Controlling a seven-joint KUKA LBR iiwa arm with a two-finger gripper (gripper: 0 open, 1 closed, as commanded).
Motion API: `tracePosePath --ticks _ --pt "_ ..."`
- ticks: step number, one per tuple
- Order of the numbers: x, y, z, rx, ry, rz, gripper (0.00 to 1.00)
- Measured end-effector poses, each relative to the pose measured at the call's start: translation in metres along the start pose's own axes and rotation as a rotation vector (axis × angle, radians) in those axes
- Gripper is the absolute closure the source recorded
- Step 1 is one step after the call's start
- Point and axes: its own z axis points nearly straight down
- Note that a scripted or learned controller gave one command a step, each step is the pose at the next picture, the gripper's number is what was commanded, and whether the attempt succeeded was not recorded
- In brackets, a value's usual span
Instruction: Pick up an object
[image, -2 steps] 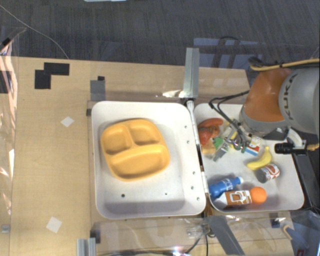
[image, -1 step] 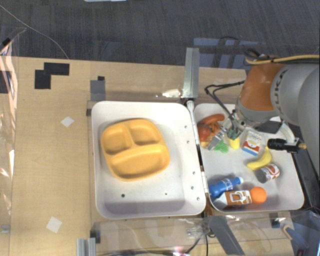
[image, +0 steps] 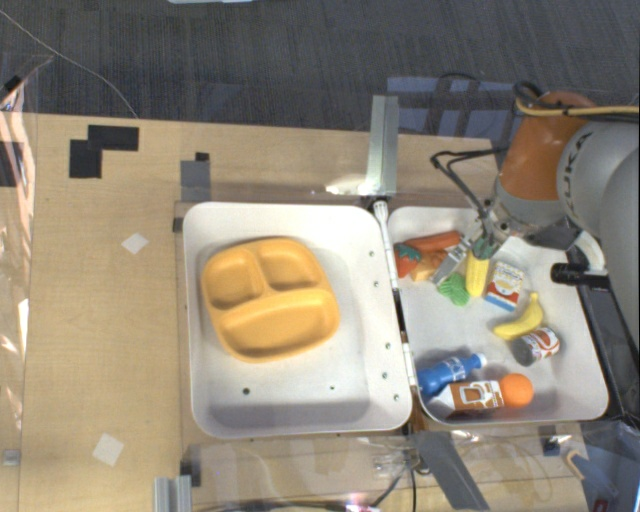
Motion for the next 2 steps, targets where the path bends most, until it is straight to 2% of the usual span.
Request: tracePosePath --ticks 1,2 --pt "-0.004 0.003 -0.018 -0.008 -0.018 -0.007 1.0" --pt "0.057 0.013 -0.101 -0.013 -0.016 0.45 1.0"
